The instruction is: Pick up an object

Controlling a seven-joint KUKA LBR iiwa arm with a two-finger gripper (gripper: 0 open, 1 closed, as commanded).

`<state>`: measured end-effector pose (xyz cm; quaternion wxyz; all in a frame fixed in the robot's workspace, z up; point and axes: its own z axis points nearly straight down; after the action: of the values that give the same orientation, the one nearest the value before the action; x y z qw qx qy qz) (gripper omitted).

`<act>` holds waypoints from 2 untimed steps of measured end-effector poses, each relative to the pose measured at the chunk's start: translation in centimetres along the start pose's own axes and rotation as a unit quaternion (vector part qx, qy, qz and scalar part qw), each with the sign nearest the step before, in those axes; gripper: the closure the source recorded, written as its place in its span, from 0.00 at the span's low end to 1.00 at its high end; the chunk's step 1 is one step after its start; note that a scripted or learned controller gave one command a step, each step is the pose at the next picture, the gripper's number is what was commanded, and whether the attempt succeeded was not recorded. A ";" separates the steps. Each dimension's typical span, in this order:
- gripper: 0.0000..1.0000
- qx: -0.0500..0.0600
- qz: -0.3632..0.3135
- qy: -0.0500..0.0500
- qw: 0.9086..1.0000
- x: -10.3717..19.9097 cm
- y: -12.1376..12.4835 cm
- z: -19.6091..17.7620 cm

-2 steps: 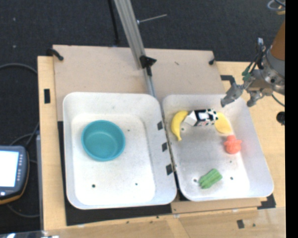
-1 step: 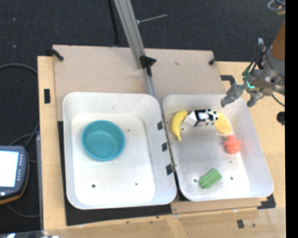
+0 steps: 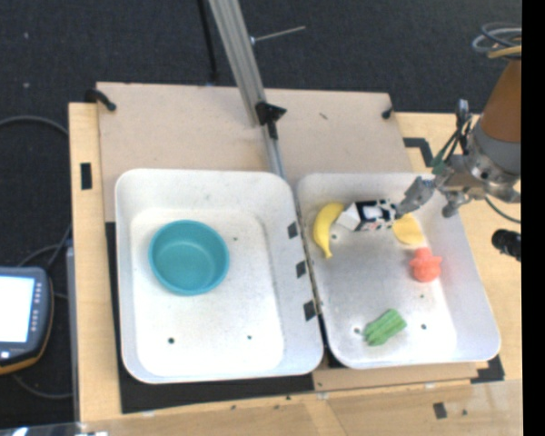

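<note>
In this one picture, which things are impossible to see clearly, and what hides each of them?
- Hand, camera view: small and blurred, so its grip state and any contact with the black-and-white object are unclear.
- Black-and-white object: too small to identify.
- Yellow object: partly under the hand; its shape is unclear.
- Arm: cut off by the right edge.
- Tablet: cut off by the left edge; its screen is washed out.

Colours we see in the two white bins

Around the black-and-white patterned object [image 3: 374, 213]: a yellow banana [image 3: 326, 228], yellow lemon [image 3: 409, 231], orange-red toy [image 3: 425, 265], green piece [image 3: 383, 326]; leftward, a teal bowl [image 3: 189, 257].
</note>
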<state>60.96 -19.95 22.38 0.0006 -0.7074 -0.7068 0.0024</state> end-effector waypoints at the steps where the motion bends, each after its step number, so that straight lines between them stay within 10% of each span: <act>1: 0.00 0.001 0.000 0.000 1.000 -0.4 0.0 6.3; 2: 0.00 0.000 0.001 0.000 1.000 -1.3 0.5 11.9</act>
<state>61.37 -21.29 10.45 0.0004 -0.7080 -0.7062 0.0025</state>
